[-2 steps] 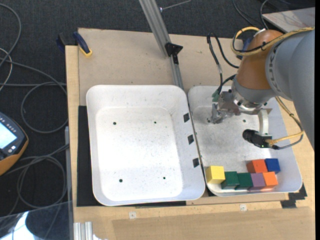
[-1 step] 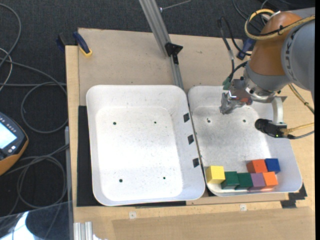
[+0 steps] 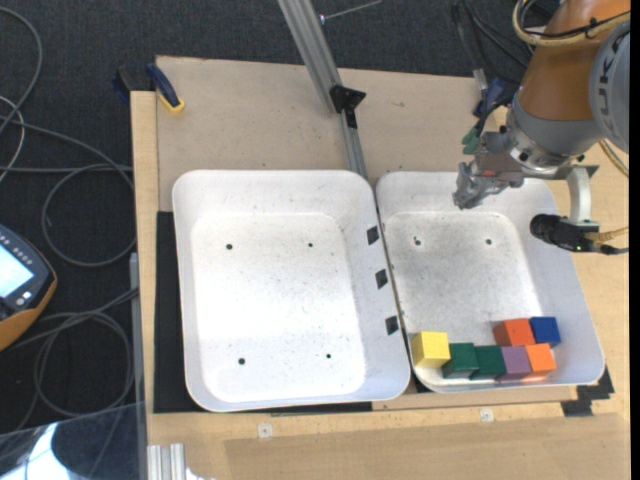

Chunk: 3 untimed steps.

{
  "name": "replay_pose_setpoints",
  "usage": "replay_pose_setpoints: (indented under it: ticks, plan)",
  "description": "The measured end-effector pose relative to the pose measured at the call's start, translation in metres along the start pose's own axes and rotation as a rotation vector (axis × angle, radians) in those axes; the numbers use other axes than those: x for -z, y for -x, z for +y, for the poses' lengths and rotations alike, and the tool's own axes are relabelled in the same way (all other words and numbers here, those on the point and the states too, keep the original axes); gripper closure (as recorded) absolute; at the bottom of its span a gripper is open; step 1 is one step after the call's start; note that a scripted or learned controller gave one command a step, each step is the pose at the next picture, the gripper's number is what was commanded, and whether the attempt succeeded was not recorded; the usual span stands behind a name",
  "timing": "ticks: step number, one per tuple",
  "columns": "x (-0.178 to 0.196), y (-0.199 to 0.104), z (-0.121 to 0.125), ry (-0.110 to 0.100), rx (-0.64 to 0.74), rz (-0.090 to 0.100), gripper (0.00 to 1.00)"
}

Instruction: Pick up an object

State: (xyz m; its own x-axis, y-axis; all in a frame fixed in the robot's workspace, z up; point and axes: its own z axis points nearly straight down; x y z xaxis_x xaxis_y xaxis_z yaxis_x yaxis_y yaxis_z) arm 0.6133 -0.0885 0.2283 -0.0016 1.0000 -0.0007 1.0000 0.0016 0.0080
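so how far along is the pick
Nothing looks picked yet: the blocks sit clustered at the near edge of the right bin. In hand: the gripper is over that bin's far edge, away from them. Left: reach a block, grasp it, lift.

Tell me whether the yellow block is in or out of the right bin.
In. The yellow block sits inside the right bin, at its near-left corner beside the green blocks.

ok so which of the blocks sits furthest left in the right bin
The yellow block. It sits at the left end of the cluster along the near wall, with the green block beside it and the rest further right.
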Motion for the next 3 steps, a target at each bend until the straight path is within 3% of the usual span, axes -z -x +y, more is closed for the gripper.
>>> replay_pose_setpoints:
  ticks: [2, 3]
  plan:
    - [0.003, -0.110, -0.010, -0.010, 0.005, 0.004, 1.00]
    - [-0.003, -0.163, -0.035, -0.012, 0.005, 0.003, 1.00]
